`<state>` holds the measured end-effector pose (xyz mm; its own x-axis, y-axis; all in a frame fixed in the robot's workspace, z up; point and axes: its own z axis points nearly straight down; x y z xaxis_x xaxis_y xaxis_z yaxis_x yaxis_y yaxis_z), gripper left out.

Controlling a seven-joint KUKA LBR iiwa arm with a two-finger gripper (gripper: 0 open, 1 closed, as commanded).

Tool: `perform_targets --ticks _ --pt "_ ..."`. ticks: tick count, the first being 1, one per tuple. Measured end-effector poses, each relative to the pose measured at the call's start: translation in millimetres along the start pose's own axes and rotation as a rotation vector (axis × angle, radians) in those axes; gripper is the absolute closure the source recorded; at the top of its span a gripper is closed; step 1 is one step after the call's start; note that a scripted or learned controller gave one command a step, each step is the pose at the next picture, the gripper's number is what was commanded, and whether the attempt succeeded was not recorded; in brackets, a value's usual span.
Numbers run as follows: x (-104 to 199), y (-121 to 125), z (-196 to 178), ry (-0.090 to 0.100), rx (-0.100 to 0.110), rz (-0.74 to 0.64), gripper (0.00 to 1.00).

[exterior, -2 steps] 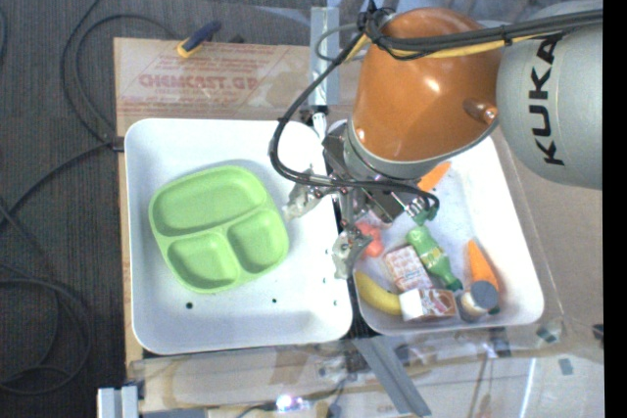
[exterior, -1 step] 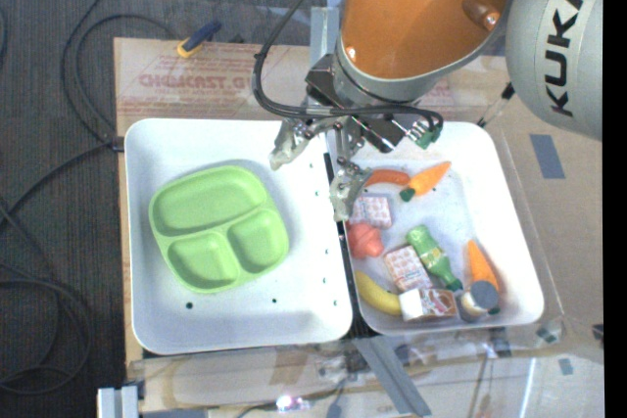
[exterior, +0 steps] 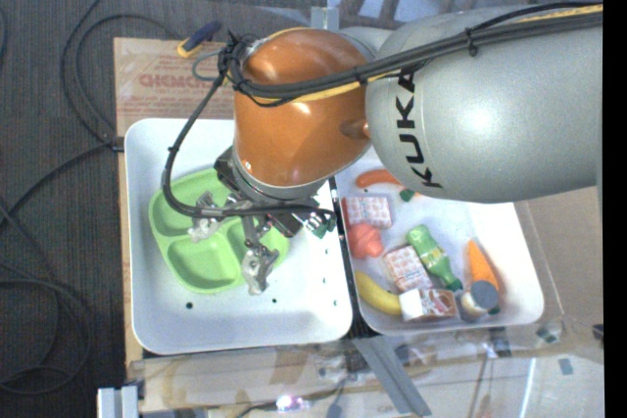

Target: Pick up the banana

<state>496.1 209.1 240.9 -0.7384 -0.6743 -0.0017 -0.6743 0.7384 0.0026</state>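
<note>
Hanging below the orange wrist band, the gripper (exterior: 257,261) sits over the left bin (exterior: 147,308), its tip above the right edge of a green divided tray (exterior: 191,255) that lies in that bin. Whether it is spread or pressed together I cannot tell from this slanted view, and nothing can be seen pinched in it. Black cables (exterior: 186,137) loop from the top of the orange band down past the tray's upper left corner.

Well apart from the gripper, the banana (exterior: 376,295) lies in the right bin (exterior: 519,250), near that bin's lower left corner, just beside the wall the two bins share. Just to its right is a small white-and-red box (exterior: 427,303), and above it a red-and-white packet (exterior: 404,267) and a pink rounded item (exterior: 365,241). A green bottle (exterior: 432,256) lies tilted in the middle of the right bin, with a carrot (exterior: 482,265) toward the bin's right side. Another red-and-white packet (exterior: 369,210) sits higher up, near an orange-red item (exterior: 374,178) partly hidden under the grey arm (exterior: 490,103), which crosses the upper right of the view.
</note>
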Motion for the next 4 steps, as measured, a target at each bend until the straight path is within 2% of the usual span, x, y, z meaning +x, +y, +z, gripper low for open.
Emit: perform_targets --ticks 1,2,3,4 --pt "-7.8 1.1 -1.1 -0.001 0.0 0.116 0.0" --pt "-20.8 12.6 33.5 0.001 0.001 0.399 0.0" --pt "-33.9 -41.1 136.6 -0.028 0.006 0.488 0.0" --pt "-35.4 -40.9 127.5 -0.036 0.005 0.489 1.0"
